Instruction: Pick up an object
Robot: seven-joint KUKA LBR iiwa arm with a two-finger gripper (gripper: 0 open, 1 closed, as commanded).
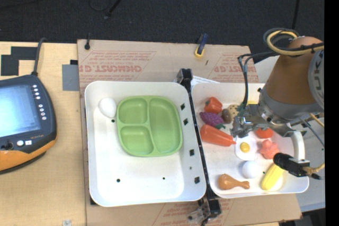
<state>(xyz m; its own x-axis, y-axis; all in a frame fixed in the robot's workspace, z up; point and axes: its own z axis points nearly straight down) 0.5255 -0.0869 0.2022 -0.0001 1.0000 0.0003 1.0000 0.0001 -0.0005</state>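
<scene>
The right bin holds several toy foods: an orange carrot, purple grapes, a red pepper, a speckled brown piece, a fried egg, a white egg, a chicken drumstick, a yellow piece and a red piece. My gripper hangs low over the middle of this bin, just above the fried egg and right of the carrot's tip. I see nothing held in it.
In the left bin lie a green divided plate and a white egg. A black divider separates the bins. On the bench at far left rests a control pendant. A yellow clamp sits behind the bins.
</scene>
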